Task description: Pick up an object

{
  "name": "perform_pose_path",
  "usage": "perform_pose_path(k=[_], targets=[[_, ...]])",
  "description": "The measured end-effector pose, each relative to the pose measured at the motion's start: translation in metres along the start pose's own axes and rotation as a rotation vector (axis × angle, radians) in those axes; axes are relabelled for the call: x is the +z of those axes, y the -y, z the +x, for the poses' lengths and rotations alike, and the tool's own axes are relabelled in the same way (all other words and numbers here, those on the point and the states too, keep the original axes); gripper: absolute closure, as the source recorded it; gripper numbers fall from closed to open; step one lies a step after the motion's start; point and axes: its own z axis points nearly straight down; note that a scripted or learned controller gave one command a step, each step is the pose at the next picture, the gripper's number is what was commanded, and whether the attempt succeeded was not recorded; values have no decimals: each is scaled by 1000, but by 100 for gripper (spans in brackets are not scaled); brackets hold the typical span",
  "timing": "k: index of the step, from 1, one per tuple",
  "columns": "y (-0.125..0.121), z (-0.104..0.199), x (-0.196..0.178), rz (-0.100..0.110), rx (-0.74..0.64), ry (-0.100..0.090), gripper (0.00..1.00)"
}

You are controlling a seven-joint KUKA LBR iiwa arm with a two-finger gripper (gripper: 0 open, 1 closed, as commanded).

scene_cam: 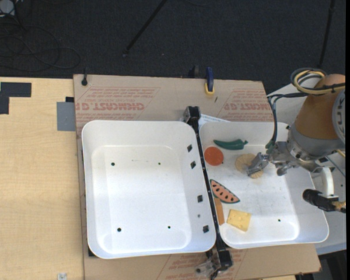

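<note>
Beige and round, a flat cracker-like disc (244,163) is lying in the right white plastic bin (291,229), right of centre in the frame, and the grey two-finger hand (257,167) is being lowered onto its right edge. Whether the hand is spread or closed cannot be told. An orange round piece (213,156), a green pepper-shaped toy (230,143), a watermelon slice (224,192) and a yellow cheese wedge (239,220) are lying nearby. The approach step is judged underway; next, closing around the disc and lifting is called for.
</note>
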Motion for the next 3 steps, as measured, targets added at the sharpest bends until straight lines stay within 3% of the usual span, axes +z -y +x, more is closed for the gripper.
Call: perform_pose_path(k=[1, 2, 3], targets=[[26, -35, -27, -6, 2, 2, 0], [-16, 11, -84, -16, -6, 1, 0], [-35, 42, 17, -1, -3, -2, 0]])
